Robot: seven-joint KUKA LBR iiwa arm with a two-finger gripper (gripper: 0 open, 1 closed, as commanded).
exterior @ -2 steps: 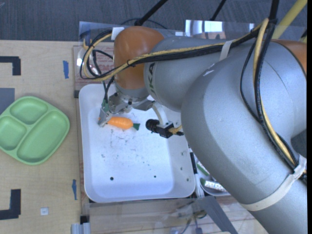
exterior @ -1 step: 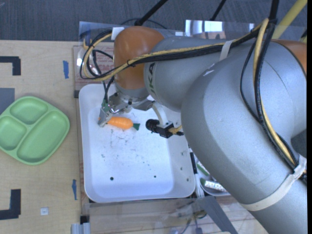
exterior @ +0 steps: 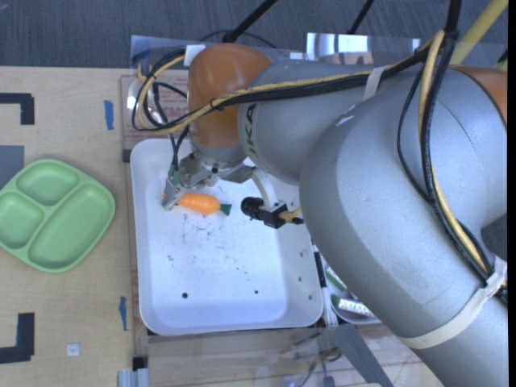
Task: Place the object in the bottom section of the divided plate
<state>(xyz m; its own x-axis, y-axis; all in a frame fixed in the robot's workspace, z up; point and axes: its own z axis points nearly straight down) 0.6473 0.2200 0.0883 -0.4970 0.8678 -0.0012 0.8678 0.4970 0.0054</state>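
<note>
A small orange toy carrot (exterior: pixel 199 204) with a green stub lies in the upper left part of the white bin (exterior: pixel 218 297). My gripper (exterior: pixel 179 195) hangs under the orange wrist band, right at the carrot's left end and touching or almost touching it. Whether the carrot is gripped is hidden by the wrist. The green divided plate (exterior: pixel 53 213) rests on the wooden bench to the left of the bin, with two small sections at its top and left and one large section at its lower right.
The thick grey arm covers the right bin and the whole right side. A black fitting with a yellow tip (exterior: pixel 264 210) sits just right of the carrot. Cables loop above the bin's far rim (exterior: pixel 161 95). Black tape marks lie on the bench at the left.
</note>
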